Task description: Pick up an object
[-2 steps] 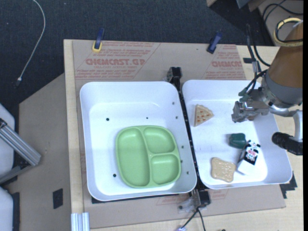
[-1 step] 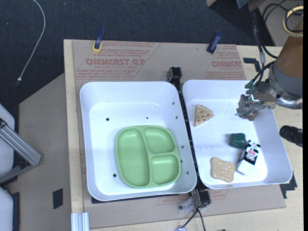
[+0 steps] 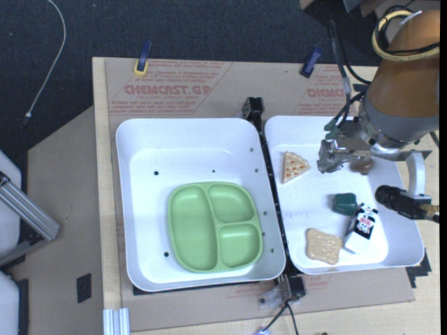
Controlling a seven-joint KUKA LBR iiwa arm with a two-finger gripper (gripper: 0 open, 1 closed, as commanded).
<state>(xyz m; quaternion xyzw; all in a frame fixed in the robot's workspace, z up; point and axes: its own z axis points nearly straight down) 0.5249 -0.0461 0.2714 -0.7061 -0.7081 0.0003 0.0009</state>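
Note:
The right bin point(image 3: 398, 255) holds a toy pizza slice point(image 3: 294, 166) near its left wall. A teal block point(image 3: 344, 203) lies in the middle, a small black-and-white carton point(image 3: 362, 227) sits to its lower right, and a slice of toast point(image 3: 323, 246) rests near the front. My gripper point(image 3: 343, 160) hangs over the back half of this bin, just right of the pizza slice and above the teal block. Nothing shows in its grasp.
The left bin point(image 3: 140, 152) carries a green divided plate point(image 3: 214, 225). A black clamp point(image 3: 253, 107) sits at the back where the two bins meet. The grey and orange arm point(image 3: 408, 68) covers the right bin's back right corner.

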